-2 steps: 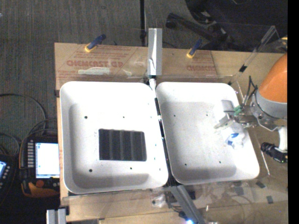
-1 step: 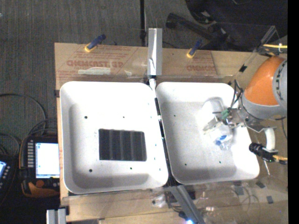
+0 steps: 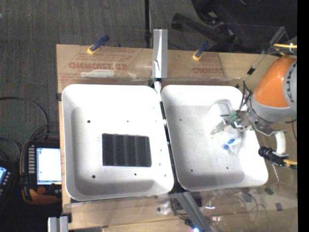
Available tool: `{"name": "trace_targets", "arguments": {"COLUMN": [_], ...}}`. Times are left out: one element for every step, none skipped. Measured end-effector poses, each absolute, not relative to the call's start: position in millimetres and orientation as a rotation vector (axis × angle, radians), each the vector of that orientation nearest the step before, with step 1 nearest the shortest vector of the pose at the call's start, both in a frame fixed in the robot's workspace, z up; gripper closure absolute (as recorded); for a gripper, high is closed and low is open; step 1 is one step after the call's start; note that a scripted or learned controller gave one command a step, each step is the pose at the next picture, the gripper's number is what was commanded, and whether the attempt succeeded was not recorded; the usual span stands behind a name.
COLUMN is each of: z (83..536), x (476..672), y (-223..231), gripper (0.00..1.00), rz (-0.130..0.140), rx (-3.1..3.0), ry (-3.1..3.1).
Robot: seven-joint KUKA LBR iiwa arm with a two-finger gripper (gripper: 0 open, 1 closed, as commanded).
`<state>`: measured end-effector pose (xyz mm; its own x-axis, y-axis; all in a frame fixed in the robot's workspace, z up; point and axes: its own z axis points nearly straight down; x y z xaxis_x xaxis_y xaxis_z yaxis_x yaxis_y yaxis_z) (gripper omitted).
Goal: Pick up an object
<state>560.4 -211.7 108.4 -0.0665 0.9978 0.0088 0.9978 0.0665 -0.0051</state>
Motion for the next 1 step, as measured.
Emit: {"name": "trace_targets", "arguments": {"z": [197.8], "x": [588.9], "y": [-153.7], "gripper": [1.00], "rz": [0.002], "rx": [-2.187], "ry": [-2.256]}}
